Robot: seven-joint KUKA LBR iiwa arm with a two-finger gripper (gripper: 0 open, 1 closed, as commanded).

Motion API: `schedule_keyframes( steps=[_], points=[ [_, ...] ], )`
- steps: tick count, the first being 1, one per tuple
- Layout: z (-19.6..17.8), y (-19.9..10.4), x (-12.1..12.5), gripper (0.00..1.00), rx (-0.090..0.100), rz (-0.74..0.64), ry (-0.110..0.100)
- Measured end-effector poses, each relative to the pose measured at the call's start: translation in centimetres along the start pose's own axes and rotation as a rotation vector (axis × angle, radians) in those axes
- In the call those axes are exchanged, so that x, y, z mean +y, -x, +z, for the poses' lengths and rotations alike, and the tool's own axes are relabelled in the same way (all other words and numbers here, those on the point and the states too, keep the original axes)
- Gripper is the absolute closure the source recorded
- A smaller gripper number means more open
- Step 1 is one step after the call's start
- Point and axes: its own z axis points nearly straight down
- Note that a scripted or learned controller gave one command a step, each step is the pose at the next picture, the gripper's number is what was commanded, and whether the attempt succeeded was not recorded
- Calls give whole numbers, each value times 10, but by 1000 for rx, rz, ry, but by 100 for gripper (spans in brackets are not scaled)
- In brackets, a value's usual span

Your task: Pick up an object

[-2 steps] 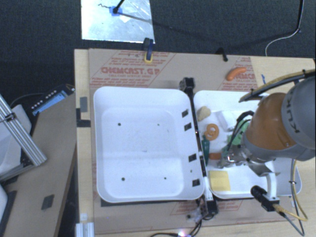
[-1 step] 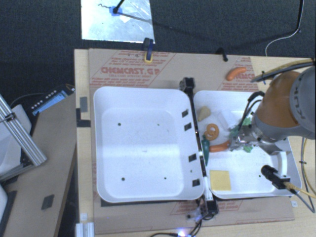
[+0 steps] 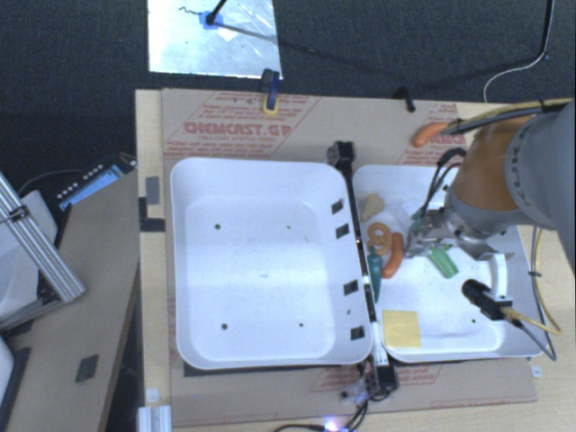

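Observation:
My gripper [image 3: 419,239] hangs low over the middle of the right bin [image 3: 450,336], reaching in from the right. Just left of it lie an orange ring [image 3: 380,235] and an orange carrot-shaped piece [image 3: 394,258]. A green piece [image 3: 443,262] lies just to the gripper's right and below it. A tan lump [image 3: 372,207] sits near the bin's far left corner. At the front left of the bin there is a flat yellow square [image 3: 401,328]. A small green item [image 3: 374,287] rests against the left wall.
The left bin [image 3: 193,241] stands beside the right one, with a black divider strip [image 3: 358,241] between them. An orange sausage-shaped thing [image 3: 428,134] lies on the cardboard behind the right bin. A yellow-and-blue clamp [image 3: 270,93] sits at the board's far edge.

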Motion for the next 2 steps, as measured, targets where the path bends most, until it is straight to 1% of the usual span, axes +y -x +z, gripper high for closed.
schedule_keyframes(
  steps=[1,2],
  points=[
    [4,-16,59,100,1,4,-25],
    [-23,-29,95,100,1,-1,2]
  ],
)
